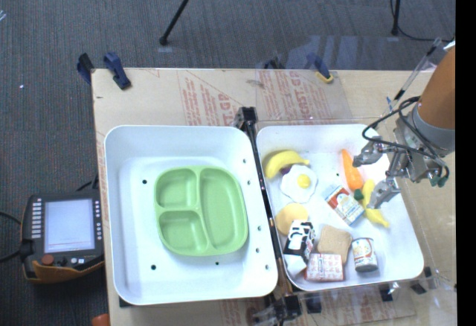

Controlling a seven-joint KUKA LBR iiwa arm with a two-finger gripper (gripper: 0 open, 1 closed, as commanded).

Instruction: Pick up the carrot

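Observation:
The carrot [349, 169] is orange with a small green top and lies slanted in the right bin [413, 243], near its far right part. My gripper [375, 175] hovers just right of the carrot, above the bin's right side. Its two fingers [366, 158] are spread apart, open, with nothing between them. The carrot's lower end sits close to the fingers, apart from them.
Around the carrot lie a banana [281, 162], a fried egg [299, 183], a small carton [343, 205], a yellow piece [377, 217], a can [364, 254], bread [333, 242] and a cracker box [324, 266]. The left bin [119, 168] holds a green divided plate [201, 211].

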